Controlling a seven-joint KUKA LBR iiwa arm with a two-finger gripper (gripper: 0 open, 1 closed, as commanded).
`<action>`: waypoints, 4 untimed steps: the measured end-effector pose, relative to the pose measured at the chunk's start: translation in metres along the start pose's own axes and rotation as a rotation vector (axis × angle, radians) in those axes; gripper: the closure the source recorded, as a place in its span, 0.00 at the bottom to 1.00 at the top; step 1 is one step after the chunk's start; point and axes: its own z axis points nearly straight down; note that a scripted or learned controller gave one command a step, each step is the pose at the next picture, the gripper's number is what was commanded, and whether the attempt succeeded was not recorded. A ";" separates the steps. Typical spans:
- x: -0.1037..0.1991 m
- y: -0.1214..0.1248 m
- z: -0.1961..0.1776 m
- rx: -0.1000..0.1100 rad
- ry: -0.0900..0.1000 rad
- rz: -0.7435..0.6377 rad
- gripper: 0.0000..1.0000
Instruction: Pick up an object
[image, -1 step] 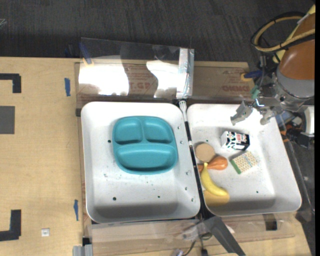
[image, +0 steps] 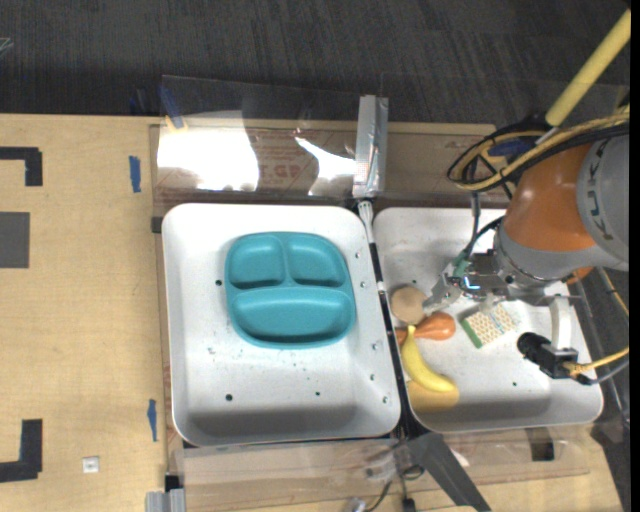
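The right bin (image: 520, 395) holds a yellow banana (image: 425, 375) near its front left, an orange-red rounded fruit (image: 436, 326) just behind it, and a tan egg-like ball (image: 406, 303) by the left wall. A pale patterned card-like item (image: 488, 324) lies toward the middle. My gripper (image: 452, 287) hangs over the right bin, just above and right of the tan ball and the orange fruit. Nothing shows between its fingers. The wrist hides part of the bin's back right.
The left bin (image: 200, 390) carries a teal divided plate (image: 290, 288) in its middle. A metal divider (image: 369, 160) stands behind the seam between the bins. Cardboard bench lies to the left. Cables loop at the upper right.
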 end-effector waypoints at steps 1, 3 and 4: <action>-0.011 0.044 0.045 -0.019 -0.003 -0.168 0.00; -0.014 -0.008 0.037 -0.005 -0.001 -0.470 0.00; -0.056 -0.054 0.050 -0.009 -0.004 -0.386 0.00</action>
